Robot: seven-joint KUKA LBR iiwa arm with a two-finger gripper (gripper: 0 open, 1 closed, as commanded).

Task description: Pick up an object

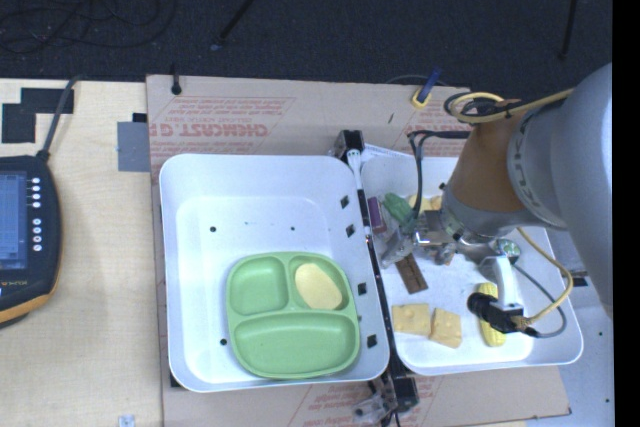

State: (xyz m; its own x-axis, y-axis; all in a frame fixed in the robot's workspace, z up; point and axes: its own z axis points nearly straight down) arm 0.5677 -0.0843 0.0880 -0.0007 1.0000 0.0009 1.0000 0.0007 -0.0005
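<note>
A cardboard sheet [250, 115] printed with reversed red lettering, unreadable, lay under two glossy white bins. The left bin [190, 215] held a green divided plate [290, 315]. Right of that plate, the gripper [405, 245] hung over tan blocks [428, 322]; its finger state couldn't be told.

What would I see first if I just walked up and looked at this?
Probably the green plate in the left bin, with a pale yellow piece lying in one of its compartments. Next, the big grey arm with its orange band, reaching from the right down into the right bin, where small food toys lie scattered.
</note>
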